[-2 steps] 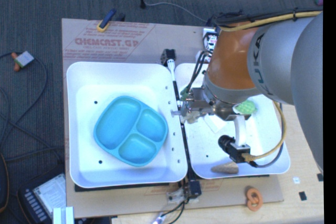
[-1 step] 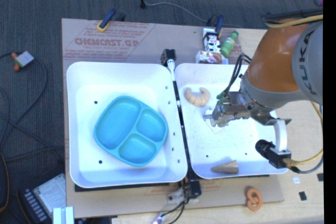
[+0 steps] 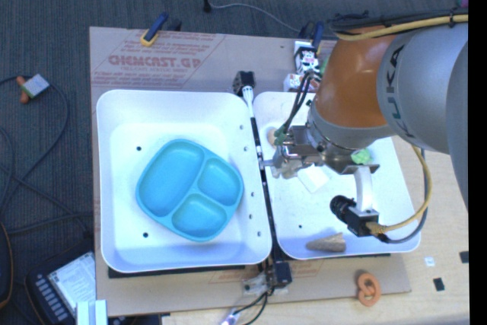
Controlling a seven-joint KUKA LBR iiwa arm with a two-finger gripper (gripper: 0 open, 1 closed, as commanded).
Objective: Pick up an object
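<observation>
Object candidates, camera view. The task names no particular item. Three loose things lie in the right bin (image 3: 344, 253):

- a tan wedge (image 3: 326, 243) rests near the front wall, well apart from the gripper
- a white flat piece (image 3: 313, 180) lies on the bin floor just beside the gripper
- a green piece (image 3: 361, 157) shows at the edge of the wrist, partly hidden by it

The left bin (image 3: 106, 164) holds a blue divided plate (image 3: 190, 189), lying flat and slightly turned. An orange ring-shaped item (image 3: 368, 287) sits outside the bins on the table (image 3: 114, 65).

The arm (image 3: 426, 72) reaches in from the right. The gripper (image 3: 288, 160) sits low over the left part of the right bin, close to the wall shared by the two bins. From this slant it cannot be told whether the gripper is released or clenched. Nothing is seen caught in it.

Progress, as a judgement: the approach looks made, with the gripper down at bin level. No object shows as lifted, since all the items named rest on a bin floor or the table. The grasp and the lift are taken as left to do, and the white flat piece is the nearest likely target.
</observation>
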